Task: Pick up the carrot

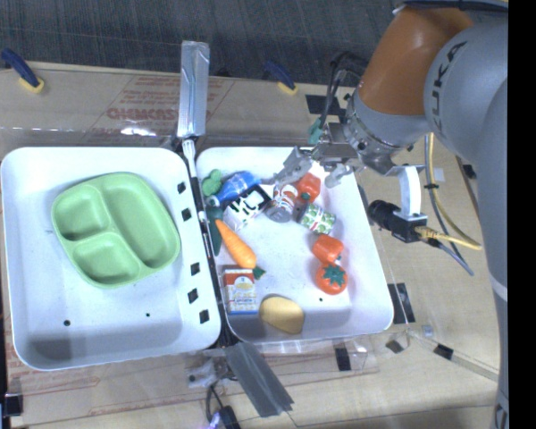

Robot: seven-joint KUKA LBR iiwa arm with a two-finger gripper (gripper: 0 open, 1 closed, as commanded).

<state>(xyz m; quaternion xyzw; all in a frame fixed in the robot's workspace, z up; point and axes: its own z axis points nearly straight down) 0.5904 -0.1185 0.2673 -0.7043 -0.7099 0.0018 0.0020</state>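
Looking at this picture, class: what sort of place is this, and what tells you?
Probably a robotics lab test bench: a KUKA arm reaches over two white bins, and the toy food, such as a carrot and tomato, looks like grasping practice.

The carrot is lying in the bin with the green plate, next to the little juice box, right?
Not quite. The camera view shows the carrot in the right bin, not the left bin with the green plate. It does lie close to the little juice box.

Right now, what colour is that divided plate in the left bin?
Light green; the plate shows plainly in the camera view from above.
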